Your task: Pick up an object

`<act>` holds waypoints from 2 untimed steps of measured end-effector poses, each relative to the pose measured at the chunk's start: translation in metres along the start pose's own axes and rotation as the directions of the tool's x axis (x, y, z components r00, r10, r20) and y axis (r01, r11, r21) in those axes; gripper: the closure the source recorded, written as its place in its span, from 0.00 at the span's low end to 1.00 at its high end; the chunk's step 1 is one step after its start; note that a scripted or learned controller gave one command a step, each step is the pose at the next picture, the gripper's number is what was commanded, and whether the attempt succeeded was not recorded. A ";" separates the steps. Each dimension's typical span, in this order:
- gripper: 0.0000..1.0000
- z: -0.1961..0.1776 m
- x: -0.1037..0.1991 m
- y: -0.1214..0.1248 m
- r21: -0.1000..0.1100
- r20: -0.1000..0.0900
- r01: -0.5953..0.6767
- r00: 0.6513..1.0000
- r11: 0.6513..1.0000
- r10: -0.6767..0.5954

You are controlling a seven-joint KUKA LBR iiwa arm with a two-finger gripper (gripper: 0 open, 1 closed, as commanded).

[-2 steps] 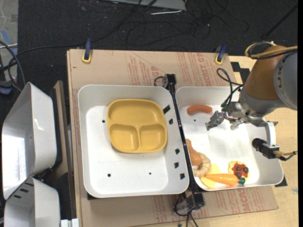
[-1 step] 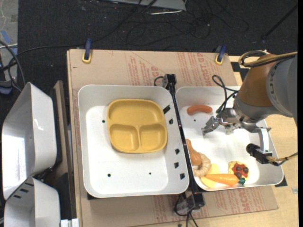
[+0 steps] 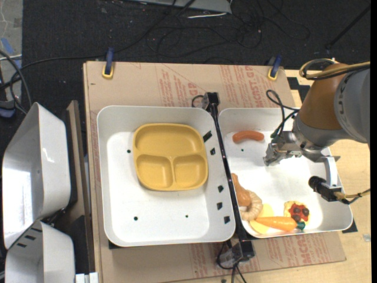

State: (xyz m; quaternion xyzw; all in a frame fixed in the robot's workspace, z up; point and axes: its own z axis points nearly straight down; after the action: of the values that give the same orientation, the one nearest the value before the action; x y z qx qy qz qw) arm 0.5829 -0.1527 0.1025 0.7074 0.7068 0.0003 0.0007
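Over the right white bin (image 3: 339, 217) the jaws (image 3: 272, 158) hover, state I cannot tell | small orange plastic sausage (image 3: 248, 137) lies just beside them, near far wall | likely light, stiff, smooth; best taken across its middle.

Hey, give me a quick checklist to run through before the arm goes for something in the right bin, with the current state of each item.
1. Gripper is over the right bin: ok.
2. Gripper has nothing between its fingers: cannot tell, the wrist hides them.
3. Nearest target, the sausage, lies apart from other items with bare floor around it: ok.
4. Other targets separated: not ok; the shrimp, carrot and pizza slice are bunched in the near corner.
5. Yellow divided plate sits in the left bin, out of the arm's way: ok.
6. Cable hangs clear of the sausage: cannot tell.
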 end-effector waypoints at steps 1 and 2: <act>1.00 -0.044 0.004 -0.003 -0.003 0.000 0.003 1.000 1.000 -0.003; 1.00 -0.095 -0.002 0.007 -0.005 0.002 0.004 1.000 1.000 -0.004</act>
State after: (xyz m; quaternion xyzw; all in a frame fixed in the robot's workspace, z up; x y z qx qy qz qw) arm 0.5898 -0.1542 0.1979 0.7061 0.7081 0.0016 0.0031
